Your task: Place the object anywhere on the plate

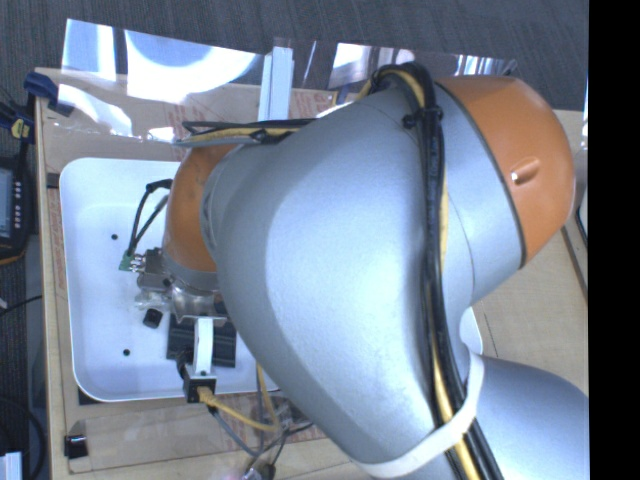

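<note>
Camera view: arm (380,268) hides most of the bench (120,430). Its gripper (158,290) hangs over a bin (95,228); open or closed, I cannot tell.

We see dark grey carpeted floor (300,3) beyond a pale wooden bench (120,430), with glaring clear plastic panels (190,63) edging its far side.

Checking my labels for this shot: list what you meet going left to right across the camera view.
White bin → orange wrist band → grey arm link → large orange joint.
</note>
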